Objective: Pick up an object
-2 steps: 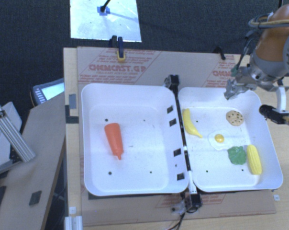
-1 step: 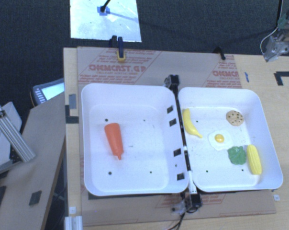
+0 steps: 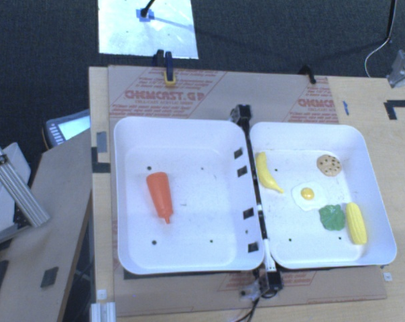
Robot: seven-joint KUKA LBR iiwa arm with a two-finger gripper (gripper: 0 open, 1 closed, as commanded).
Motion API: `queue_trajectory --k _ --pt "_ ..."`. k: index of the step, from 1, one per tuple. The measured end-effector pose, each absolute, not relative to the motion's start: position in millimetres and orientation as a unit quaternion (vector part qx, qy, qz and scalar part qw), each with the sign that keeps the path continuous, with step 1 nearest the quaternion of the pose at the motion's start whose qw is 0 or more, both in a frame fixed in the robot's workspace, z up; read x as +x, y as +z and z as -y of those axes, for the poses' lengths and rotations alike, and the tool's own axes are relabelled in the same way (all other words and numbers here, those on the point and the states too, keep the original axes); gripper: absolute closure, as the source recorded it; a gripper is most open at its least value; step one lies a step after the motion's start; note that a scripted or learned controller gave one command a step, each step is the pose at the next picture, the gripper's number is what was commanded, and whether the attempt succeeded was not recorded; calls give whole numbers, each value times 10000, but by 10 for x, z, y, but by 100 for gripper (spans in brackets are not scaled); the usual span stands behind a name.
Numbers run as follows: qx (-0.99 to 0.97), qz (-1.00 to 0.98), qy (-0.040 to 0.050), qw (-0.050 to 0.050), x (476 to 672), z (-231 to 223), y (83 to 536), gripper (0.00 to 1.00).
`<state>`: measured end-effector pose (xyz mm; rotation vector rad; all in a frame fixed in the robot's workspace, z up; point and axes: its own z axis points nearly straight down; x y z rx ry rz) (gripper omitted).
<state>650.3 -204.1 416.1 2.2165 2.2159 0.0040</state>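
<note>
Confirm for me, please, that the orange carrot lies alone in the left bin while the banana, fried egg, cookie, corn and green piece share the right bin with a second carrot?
Not quite: the camera view shows just one carrot, alone in the left bin. The right bin holds only the banana, fried egg, cookie, corn and green piece.

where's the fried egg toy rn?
The white plastic fried egg with yellow yolk lies in the right white bin, near its middle, between the yellow plastic banana and the green leafy toy.

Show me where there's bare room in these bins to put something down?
The left white bin is mostly bare around the lone orange toy carrot. In the right white bin, the yellow banana, cookie, fried egg, green leaf and corn cob crowd it; its near-left corner is free.
</note>
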Motion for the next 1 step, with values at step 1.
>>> queue_trajectory --k 1 --pt "7029 -7113 9 -8 6555 1187 3786 100"
